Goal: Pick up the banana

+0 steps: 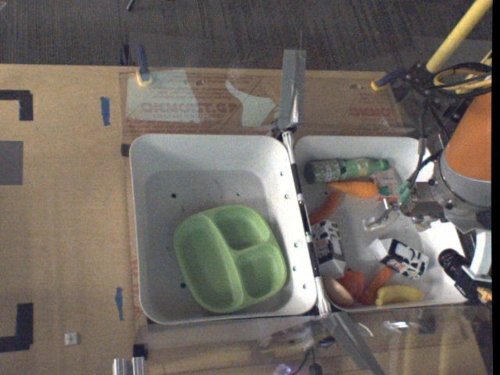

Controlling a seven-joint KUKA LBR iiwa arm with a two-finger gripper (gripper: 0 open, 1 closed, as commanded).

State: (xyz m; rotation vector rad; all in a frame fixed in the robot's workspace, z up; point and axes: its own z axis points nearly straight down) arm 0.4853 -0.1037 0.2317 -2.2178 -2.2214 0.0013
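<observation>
Claw [384,217] hangs over middle of right bin [308,148], fingers look spread, nothing between them. Banana [399,294] lies flat toward near rim, well apart from claw, just beside carrot [378,280]. Black-and-white carton [405,258] sits between claw and banana. Near wall crowds banana; approach from above judged clearest.

The banana [399,294] looks smooth and glossy like plastic, the green divided plate [229,257] matt plastic, the bench [62,233] raw cardboard-brown.

Grey arm [469,180], orange band above wrist, black cables, metallic tool [391,209].
</observation>
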